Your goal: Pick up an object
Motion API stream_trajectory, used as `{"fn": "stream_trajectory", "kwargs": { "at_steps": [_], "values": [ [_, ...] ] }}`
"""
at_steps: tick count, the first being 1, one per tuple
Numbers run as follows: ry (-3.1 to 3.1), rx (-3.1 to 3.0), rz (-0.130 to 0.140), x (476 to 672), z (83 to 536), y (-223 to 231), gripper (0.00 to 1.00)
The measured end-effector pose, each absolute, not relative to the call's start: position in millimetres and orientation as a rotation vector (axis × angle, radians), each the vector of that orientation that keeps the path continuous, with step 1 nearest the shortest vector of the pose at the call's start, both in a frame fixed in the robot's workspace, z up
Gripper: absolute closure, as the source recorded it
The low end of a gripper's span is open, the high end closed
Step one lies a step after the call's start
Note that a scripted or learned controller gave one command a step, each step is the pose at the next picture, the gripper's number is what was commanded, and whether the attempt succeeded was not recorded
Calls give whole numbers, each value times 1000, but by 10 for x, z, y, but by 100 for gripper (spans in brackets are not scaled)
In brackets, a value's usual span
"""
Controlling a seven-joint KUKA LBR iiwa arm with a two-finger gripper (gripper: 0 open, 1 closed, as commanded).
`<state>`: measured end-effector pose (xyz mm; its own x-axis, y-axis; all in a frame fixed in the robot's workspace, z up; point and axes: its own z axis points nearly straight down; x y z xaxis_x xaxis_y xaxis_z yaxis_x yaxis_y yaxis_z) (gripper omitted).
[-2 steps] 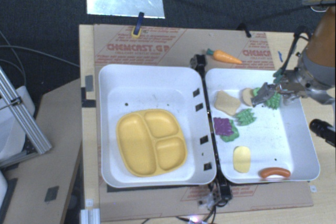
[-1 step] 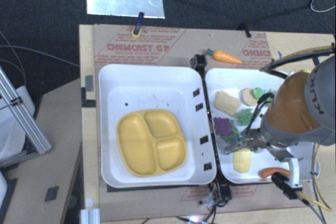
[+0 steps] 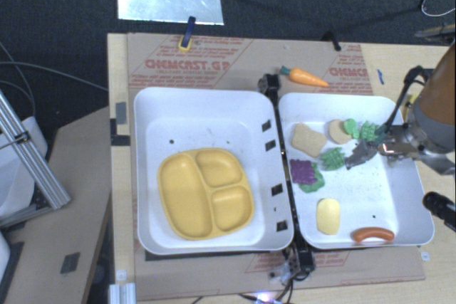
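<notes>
The right bin (image 3: 406, 213) holds several toy foods: a tan bread slice (image 3: 308, 139), a round tan piece (image 3: 338, 130), a leafy green piece (image 3: 362, 129), a green broccoli (image 3: 332, 159), purple grapes (image 3: 305, 174), a pale yellow lump (image 3: 328, 216) and an orange sausage (image 3: 372, 234). My gripper (image 3: 360, 154) hangs low in this bin, just right of the broccoli and below the leafy green piece. I see nothing clearly held in it.
In the left bin (image 3: 206, 107) lies a yellow divided plate (image 3: 205, 192). An orange carrot (image 3: 305, 77) rests on the cardboard behind the bins. The arm (image 3: 434, 124) comes in over the right bin's right rim.
</notes>
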<state>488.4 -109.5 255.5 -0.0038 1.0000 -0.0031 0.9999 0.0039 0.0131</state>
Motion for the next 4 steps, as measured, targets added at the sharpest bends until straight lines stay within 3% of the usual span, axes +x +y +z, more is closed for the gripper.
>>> {"fn": "stream_trajectory", "kwargs": {
  "at_steps": [1, 2, 3, 4],
  "values": [
    [2224, 2227, -7, 4847, 1357, -1318, 0],
    [2224, 2215, 2, 4872, 1694, -1238, 0],
    [2219, 2221, 1, 4866, 1648, -1553, 0],
    [2219, 2207, 10, 4887, 2675, -1525, 0]
  ]
}}
